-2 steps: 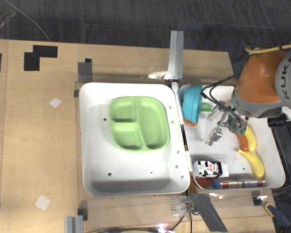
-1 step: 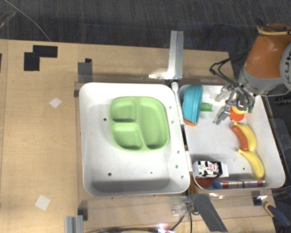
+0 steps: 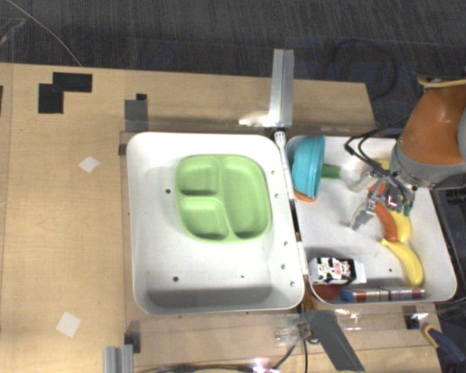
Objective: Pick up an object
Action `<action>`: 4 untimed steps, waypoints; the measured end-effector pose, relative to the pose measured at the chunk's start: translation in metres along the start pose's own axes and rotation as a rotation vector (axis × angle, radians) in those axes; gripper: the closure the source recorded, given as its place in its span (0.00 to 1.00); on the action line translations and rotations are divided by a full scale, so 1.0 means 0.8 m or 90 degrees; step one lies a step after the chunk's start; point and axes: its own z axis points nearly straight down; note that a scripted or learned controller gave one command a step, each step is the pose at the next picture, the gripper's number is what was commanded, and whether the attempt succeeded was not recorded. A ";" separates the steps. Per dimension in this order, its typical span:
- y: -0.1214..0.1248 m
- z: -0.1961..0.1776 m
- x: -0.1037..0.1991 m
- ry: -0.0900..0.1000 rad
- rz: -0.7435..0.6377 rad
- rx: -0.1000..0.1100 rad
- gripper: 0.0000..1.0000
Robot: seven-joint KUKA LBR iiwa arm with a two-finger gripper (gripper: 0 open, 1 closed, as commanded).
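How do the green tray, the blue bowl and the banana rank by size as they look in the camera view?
Largest to smallest:
1. green tray
2. blue bowl
3. banana
The bowl sits tilted on its side, so bowl versus banana is close and less sure.

We are seeing the arm (image 3: 443, 134) reaching in from the right side, over the right bin (image 3: 338, 239). Its orange band is sitting near the far right corner of that bin, and the grey wrist below the band is pointing down and a little toward the bin's middle. The gripper (image 3: 365, 216) is hanging over the middle part of the right bin. Its thin metal fingers (image 3: 359, 221) are pointing down toward the bin floor, close to each other. We are not able to tell if they are open or closed, and we are seeing nothing between them.
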 end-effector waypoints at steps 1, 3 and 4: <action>0.054 0.000 0.005 0.000 0.059 -0.001 0.00; 0.094 -0.007 -0.035 -0.005 0.390 -0.001 0.00; 0.092 0.001 0.010 0.001 0.301 0.001 0.00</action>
